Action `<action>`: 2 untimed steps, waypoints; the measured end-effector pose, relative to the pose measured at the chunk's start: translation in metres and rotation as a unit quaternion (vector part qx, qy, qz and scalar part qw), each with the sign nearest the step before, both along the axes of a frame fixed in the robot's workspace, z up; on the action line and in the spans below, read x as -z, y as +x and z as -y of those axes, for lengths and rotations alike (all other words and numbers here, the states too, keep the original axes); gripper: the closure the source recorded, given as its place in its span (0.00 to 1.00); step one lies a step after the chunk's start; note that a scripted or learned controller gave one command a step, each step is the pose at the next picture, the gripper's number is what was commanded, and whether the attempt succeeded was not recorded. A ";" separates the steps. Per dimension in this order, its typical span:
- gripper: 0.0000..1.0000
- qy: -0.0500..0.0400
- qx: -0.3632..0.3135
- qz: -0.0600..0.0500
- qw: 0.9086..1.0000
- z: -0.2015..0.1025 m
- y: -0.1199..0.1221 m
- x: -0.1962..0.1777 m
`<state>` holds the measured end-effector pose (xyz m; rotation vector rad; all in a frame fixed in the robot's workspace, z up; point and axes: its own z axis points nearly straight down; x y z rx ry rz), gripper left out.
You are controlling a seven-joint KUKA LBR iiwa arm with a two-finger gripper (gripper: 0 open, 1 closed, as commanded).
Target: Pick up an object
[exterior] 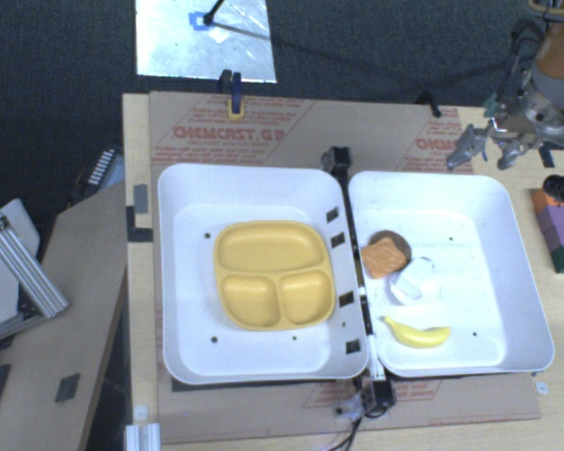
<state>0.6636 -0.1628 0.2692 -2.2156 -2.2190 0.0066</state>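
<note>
Here the gripper (484,148) hovered above the far rim of the right bin (522,242), its fingers spread wide and holding nothing. The objects lay toward seven o'clock from it: an orange-brown piece (383,256), a white lump (412,282), and nearest the front a banana (417,334), its long axis running three to nine o'clock.

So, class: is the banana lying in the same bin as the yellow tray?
No, the banana lies in the right bin; the yellow tray sits in the left bin.
</note>
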 end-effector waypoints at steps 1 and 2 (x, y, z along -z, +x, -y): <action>0.00 -0.001 -0.001 0.005 1.000 0.000 0.002 -0.006; 0.00 0.000 -0.002 0.002 1.000 -0.009 0.002 0.053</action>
